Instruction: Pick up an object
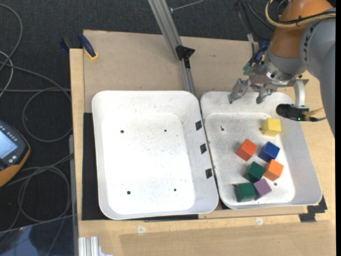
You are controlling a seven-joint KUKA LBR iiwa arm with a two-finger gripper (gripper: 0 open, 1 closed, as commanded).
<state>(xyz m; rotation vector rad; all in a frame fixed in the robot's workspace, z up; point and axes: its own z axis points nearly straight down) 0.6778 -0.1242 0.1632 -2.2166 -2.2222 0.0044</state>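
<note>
Gripper (pixel 249 94) spread, nothing between fingers, above right bin's (pixel 303 188) far rim; coloured blocks (pixel 259 164) clustered nearer the camera, well apart from it.

No readable text, labels, brands or numbers were visible, the screen of the handheld device (pixel 9 145) at the left edge was too blurred to read

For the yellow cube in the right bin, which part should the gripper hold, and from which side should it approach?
Take the yellow cube from straight above, closing the gripper on two opposite side faces. It sits apart from the other blocks, with bare bin floor around it, so the fingers likely have room to descend. Its flat, parallel sides suit a two-finger pinch. The open fingers should turn to align with its faces.
</note>
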